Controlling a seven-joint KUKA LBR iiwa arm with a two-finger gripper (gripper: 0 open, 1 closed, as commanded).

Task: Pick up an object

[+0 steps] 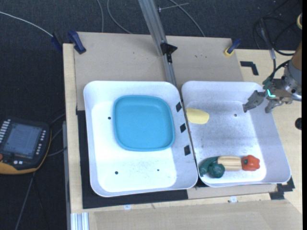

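The gripper [261,104] is hovering over the right edge of the right bin [225,93], near that bin's far right corner, with its two dark fingers [250,103] spreading apart and nothing sitting between them. A small green light is glowing on the wrist just above the fingers.

Inside the right bin, a yellow object [197,116] is lying against the left wall, toward the far left corner. Along the near edge, three things are lining up in a row: a dark green object [212,168] near the left corner, a tan cylinder [229,163] touching it, and a red object [250,163] touching the cylinder's other end.

The left bin [98,99] is sitting just beside the right one, and a blue square plate [143,123] is resting in its far half. A grey handheld pendant [21,144] is lying well off the bench to the left.
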